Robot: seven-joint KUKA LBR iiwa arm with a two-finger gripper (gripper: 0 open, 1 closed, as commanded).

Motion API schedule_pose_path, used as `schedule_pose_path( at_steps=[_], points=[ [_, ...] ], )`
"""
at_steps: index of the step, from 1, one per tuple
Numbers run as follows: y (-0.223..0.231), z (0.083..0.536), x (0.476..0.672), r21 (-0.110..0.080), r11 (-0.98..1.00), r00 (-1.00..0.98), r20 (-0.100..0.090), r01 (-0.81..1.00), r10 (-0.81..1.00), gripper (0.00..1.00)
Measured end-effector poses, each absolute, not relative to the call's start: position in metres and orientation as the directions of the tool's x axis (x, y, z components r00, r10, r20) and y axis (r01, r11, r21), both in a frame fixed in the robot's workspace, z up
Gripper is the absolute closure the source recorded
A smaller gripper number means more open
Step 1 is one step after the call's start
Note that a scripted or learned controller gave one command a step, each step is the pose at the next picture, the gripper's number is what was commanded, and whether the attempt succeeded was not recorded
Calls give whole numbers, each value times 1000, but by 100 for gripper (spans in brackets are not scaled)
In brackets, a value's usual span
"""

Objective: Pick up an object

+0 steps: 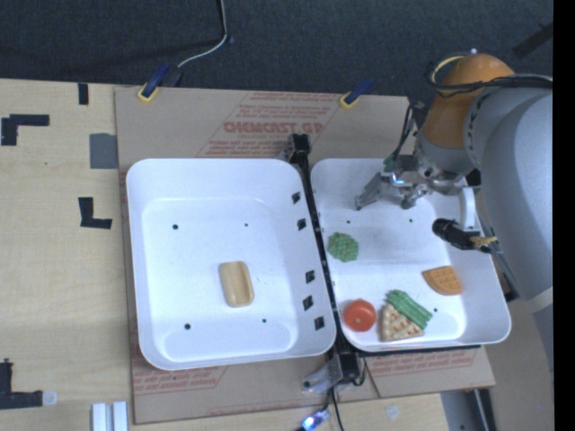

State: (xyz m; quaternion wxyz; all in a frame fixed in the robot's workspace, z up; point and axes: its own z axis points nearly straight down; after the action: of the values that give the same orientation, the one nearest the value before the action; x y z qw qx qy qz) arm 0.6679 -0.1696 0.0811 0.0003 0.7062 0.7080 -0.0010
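Observation:
My gripper [386, 198] hangs over the back part of the right bin [476, 330], its two grey fingers spread apart with nothing between them. Below and to its left a green broccoli piece [342, 246] lies on the bin floor. Near the front of that bin sit a red tomato [359, 315], a pizza slice [398, 324] and a green bean pod [410, 306]. An orange cracker-like piece [442, 280] lies to the right. In the left bin [153, 205] rests a tan bread roll [236, 284].
A black divider with clips [310, 241] runs between the two bins. The arm's grey body and orange band [467, 88] fill the upper right. Cardboard [269, 124] lies under the bins, and a cable [211, 43] trails at the back.

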Motion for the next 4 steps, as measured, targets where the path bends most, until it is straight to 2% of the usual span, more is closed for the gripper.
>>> schedule_pose_path(
  at_steps=[2, 3, 4],
  points=[
    [-147, 85, 669, 1, 2, -2, -3, 1000, 1000, 0],
    [-143, 113, 669, 1, 1, -1, 0, 1000, 1000, 0],
    [-143, 122, 668, -1, 2, -2, -1, 1000, 1000, 100]
  ],
)
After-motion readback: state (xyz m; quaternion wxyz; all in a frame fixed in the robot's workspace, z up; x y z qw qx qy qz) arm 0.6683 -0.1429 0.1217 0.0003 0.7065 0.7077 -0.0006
